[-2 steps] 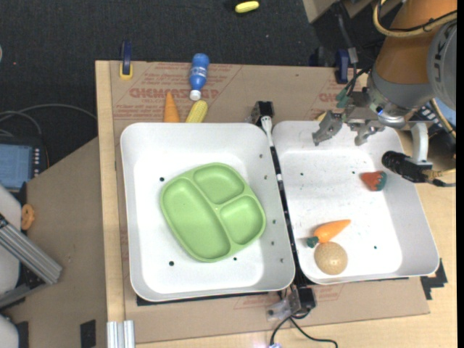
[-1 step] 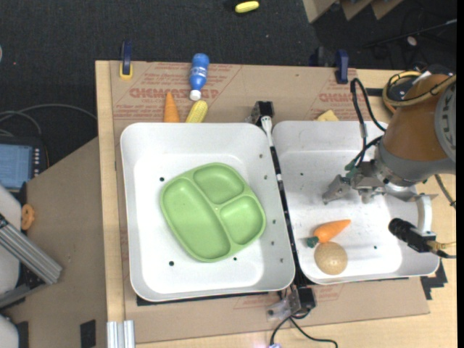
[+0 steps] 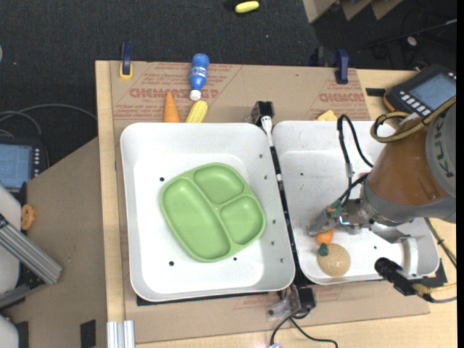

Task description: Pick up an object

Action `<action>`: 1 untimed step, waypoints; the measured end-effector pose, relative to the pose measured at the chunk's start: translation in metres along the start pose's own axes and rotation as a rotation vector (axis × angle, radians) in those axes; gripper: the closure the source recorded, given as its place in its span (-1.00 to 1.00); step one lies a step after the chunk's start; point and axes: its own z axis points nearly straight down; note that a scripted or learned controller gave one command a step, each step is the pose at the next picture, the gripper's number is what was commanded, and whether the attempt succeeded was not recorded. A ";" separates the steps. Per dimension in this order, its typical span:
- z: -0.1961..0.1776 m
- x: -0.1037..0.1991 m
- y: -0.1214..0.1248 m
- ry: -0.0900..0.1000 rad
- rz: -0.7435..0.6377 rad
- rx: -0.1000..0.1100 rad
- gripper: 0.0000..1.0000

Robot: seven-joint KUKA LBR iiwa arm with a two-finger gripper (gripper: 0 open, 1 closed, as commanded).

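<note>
We see the hand [image 3: 324, 230] low in the right bin [image 3: 308, 158], near its front edge beside a tan ball [image 3: 335, 261]; its grip state we cannot tell.

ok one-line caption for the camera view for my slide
KUKA arm lowers its gripper over a beige round object in the right bin; green divided plate sits in the left bin.

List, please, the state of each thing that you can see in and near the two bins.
Green divided plate: lying flat in left bin, nothing on it.
Beige round object: resting in right bin.
Small orange piece: in right bin, beside gripper.
Blue bottle: lying on its side behind the bins.
</note>
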 end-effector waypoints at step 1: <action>-0.012 -0.002 0.004 -0.005 0.002 -0.011 1.00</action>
